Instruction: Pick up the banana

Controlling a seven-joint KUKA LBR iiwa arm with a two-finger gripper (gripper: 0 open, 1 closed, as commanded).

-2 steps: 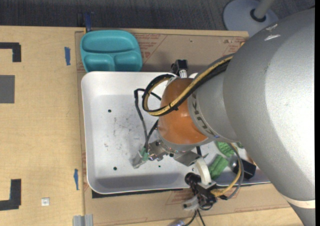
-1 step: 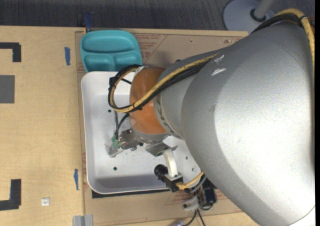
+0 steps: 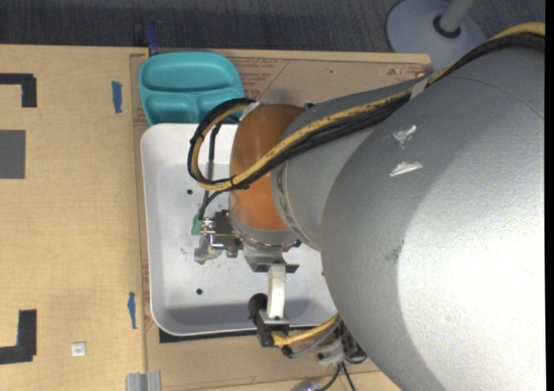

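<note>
One white bin (image 3: 164,208) can be counted for certain, and it serves as the landmark for everything else. The one grey arm (image 3: 433,225) reaches over its right side and hides that whole half. The arm's single orange band (image 3: 260,173) hangs above the middle of the bin. Just below the band, over the bin's floor, sits the pincer (image 3: 216,240). It is seen from above and partly covered by the wrist, so I cannot tell whether it is apart or together, and nothing can be made out in its grasp.

I cannot tell where the banana lies; the arm stands in the way of much of the bin.

One teal tray (image 3: 190,86) with moulded compartments lies against the bin's far rim. Two cables, one black (image 3: 201,143) and one yellow with black flecks (image 3: 346,117), loop from the arm down beside the band. A few dark specks (image 3: 199,291) dot the bin's bare floor.

The brown bench (image 3: 69,233) carries the bin. Three short blue tape strips (image 3: 117,95) sit on it left of the bin, and further left are black corner marks (image 3: 22,91). Reddish print (image 3: 260,78) on the board right of the tray is too small to read. Beyond the bin, on the dark floor, stands one round grey stand base (image 3: 428,26) with a pole.
</note>
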